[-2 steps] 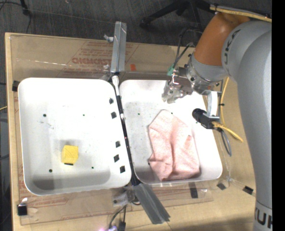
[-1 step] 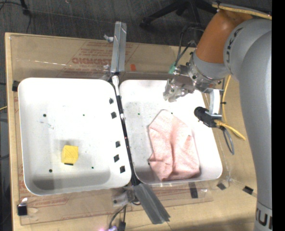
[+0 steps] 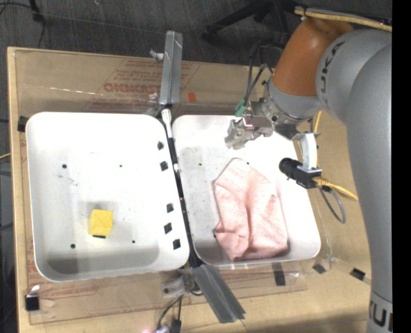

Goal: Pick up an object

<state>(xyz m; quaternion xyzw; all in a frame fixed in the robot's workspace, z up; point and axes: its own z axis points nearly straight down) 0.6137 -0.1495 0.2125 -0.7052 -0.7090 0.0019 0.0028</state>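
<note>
on the grey arm (image 3: 358,68), "kuka" lettering above the pink cloth (image 3: 250,210)

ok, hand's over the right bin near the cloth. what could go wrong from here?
1. The hand sits above the pink cloth's top corner, not its bulk. A descent here may pinch only an edge and slip.
2. The cloth is limp and folded, so a lift could drag it against the right bin's wall.
3. The yellow block lies far off in the left bin, so switching targets means crossing the divider.
</note>
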